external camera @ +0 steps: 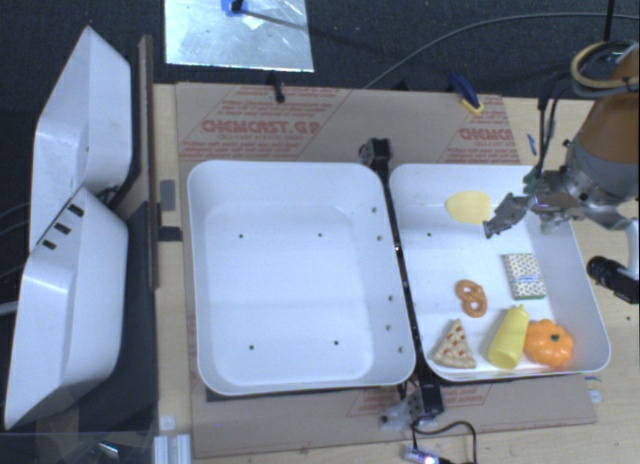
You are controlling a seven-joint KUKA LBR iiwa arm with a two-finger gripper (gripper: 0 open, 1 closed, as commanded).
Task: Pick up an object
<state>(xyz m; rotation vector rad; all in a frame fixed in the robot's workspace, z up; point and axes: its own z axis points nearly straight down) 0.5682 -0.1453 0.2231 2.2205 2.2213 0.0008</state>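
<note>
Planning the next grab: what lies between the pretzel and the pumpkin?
The camera view shows the yellow bottle lying between the pretzel and the pumpkin.

Two bins [290, 182] white. Flat round piece [467, 206] pale yellow. Pretzel [471, 297] orange-brown. Pizza slice [455, 345] tan with red dots. Bottle [508, 336] yellow. Pumpkin [549, 343] orange, green stem. Small box [524, 276] white-green speckled pattern. Arm [605, 142] grey with orange band. Table [330, 117] brown cardboard, red print.
</note>
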